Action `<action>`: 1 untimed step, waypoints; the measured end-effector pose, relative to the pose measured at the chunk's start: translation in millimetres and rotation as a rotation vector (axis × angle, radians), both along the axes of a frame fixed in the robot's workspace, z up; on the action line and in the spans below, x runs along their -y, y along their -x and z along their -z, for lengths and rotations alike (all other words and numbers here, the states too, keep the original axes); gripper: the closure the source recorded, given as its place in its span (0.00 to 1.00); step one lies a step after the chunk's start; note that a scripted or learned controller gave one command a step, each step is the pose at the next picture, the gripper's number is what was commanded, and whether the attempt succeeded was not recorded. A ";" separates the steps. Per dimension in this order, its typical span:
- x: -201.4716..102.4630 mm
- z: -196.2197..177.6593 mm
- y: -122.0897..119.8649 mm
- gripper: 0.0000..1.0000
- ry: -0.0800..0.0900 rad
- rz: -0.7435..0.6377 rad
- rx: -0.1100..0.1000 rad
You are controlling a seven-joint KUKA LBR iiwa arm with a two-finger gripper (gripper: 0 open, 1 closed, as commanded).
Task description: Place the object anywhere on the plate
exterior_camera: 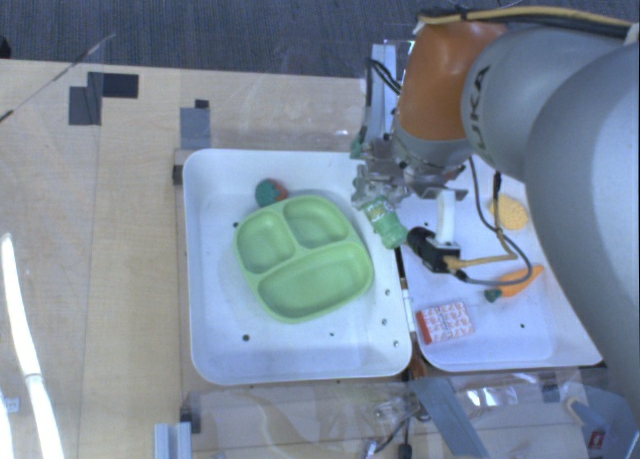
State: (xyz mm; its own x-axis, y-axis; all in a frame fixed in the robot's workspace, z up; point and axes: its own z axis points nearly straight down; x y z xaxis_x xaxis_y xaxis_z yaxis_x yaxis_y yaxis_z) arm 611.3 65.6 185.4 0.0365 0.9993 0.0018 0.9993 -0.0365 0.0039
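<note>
The claw (383, 199) hangs over the left bin's right rim, pinching a small green bottle (387, 225) that dangles tilted beneath it, so the bottle is lifted clear of the bin wall (200, 277). The plate (303, 255) lies just left of and below the claw, its near corner almost under the bottle; a short carry leftward should bring it over a compartment. A small ball (270, 191) sits beyond the plate, left of the claw. To the claw's right, a carrot (520, 280) and box (444, 322) lie in the other bin.
</note>
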 end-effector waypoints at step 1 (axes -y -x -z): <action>0.8 -0.1 -0.1 0.00 0.000 0.002 0.000</action>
